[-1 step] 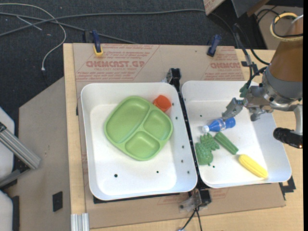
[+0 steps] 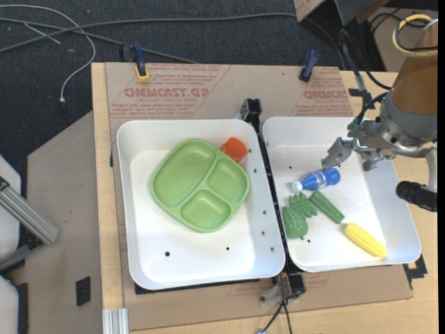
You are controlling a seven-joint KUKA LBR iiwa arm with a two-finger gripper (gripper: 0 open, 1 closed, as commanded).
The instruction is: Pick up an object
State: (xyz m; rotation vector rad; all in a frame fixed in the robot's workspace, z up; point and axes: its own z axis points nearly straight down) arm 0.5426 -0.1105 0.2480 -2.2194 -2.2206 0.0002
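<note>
Nearest the camera in the right bin (image 2: 407, 245), a yellow corn cob (image 2: 366, 239) lies near the front rim, with green broccoli (image 2: 299, 216) and a green stick (image 2: 327, 206) close behind; a grab there could easily catch two items or nudge one against the wall. Farther back a blue bottle (image 2: 317, 181) lies just beside the gripper (image 2: 338, 153), which carries nothing I can see, its opening impossible to tell. The bin's far half offers open floor for moving.

Gripper (image 2: 338, 153) low, perhaps tilted leftward
</note>
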